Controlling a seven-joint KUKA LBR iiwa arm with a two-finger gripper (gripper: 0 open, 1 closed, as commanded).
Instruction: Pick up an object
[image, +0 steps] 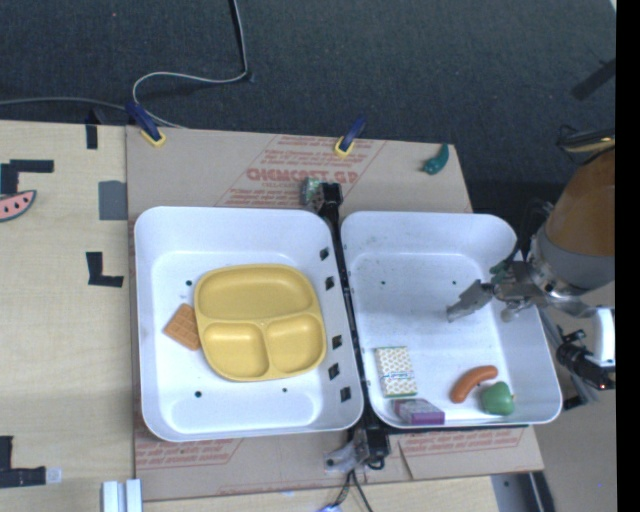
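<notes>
One sausage below gripper, apart.

Arm: rounded body, orange-brown band on the upper section, grey casing beneath it, both with a smooth finish. Below the grey casing sits a paler ring with dark fittings. Gripper: grey metal assembly of slim, angular links tapering to narrow tips, with small dark joints or fasteners where the links meet the wrist; detail there is too blurred to read. A white, rounded housing with black parts shows beside the wrist. No legible markings discernible.
</notes>
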